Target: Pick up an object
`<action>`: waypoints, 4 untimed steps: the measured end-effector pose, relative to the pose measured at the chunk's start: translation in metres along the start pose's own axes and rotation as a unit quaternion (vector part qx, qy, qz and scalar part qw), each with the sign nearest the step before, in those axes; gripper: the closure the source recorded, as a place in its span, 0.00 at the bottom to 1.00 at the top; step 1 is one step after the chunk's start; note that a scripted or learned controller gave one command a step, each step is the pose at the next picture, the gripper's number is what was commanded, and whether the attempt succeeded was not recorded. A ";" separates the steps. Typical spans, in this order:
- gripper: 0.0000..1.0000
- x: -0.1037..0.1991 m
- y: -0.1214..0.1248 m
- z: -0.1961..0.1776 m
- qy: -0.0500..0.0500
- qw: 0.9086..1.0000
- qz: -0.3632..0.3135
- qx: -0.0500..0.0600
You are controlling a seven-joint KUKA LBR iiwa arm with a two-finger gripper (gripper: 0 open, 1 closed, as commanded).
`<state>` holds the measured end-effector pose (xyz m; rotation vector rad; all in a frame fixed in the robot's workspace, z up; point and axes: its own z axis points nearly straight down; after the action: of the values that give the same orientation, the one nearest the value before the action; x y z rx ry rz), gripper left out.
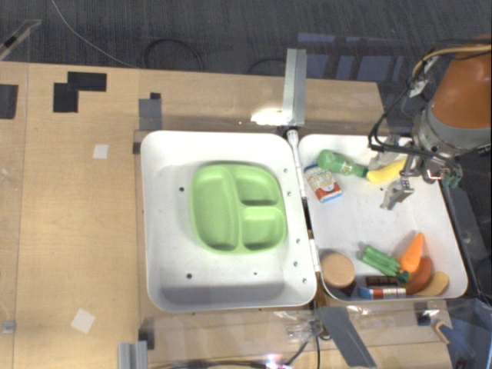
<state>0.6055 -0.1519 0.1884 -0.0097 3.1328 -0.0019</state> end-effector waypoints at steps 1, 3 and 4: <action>0.00 0.029 -0.048 0.092 -0.001 1.000 0.008 0.001; 0.00 0.113 -0.053 0.097 -0.006 0.999 -0.040 0.002; 1.00 0.107 -0.053 0.082 -0.013 0.999 -0.043 0.005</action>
<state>0.4991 -0.2057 0.1052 -0.1443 3.1026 -0.0183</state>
